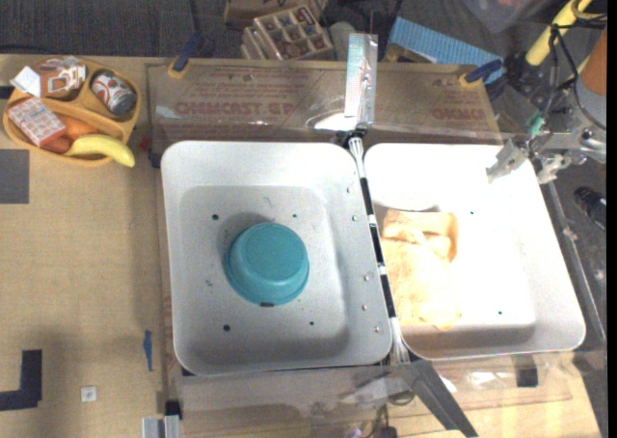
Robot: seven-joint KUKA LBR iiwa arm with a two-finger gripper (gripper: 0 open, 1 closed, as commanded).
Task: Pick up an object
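- Gripper (523, 158) sits at the right bin's (540, 330) far right rim; finger spacing cannot be told, grasp unclear.
- Pale cloth (420, 253) washes out against the white.
- Teal bowl (268, 262) lies inverted in the left bin (193, 185).

Light: you get bright overhead light; the right bin (540, 262) washes out to near white.
Glare: plastic sheet (333, 118) glints.
Background: dim, murky.
Sharpness: soft throughout.

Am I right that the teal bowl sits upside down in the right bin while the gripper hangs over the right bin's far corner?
Not quite. The camera view shows the teal bowl upside down in the left bin, not the right one. The gripper does hang over the right bin's far corner.
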